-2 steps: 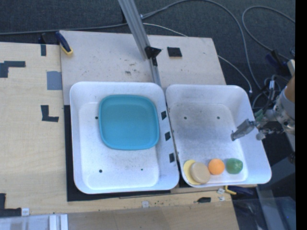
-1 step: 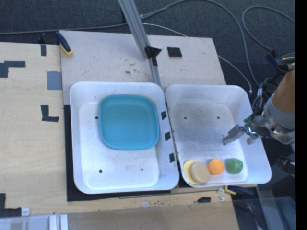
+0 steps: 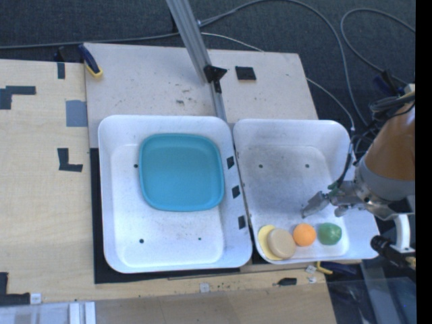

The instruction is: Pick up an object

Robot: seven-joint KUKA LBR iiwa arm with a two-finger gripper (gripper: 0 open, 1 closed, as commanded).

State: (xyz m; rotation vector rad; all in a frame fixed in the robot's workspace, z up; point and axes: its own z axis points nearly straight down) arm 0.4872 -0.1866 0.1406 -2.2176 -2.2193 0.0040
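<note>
My gripper (image 3: 325,208) hangs over the right bin (image 3: 270,140), near its lower right part, with its two fingers spread open and nothing between them. Just below it, along the bin's front edge, lie three small objects in a row: a green ball (image 3: 329,233), an orange ball (image 3: 304,235) and a tan round piece on a yellow disc (image 3: 278,242). The gripper is above and slightly behind the green and orange balls, apart from them.
A turquoise square plate (image 3: 181,171) lies in the left bin (image 3: 121,248). A grey metal pole (image 3: 196,39) slants down to the divide between the bins. Cables trail on the dark floor at the upper right.
</note>
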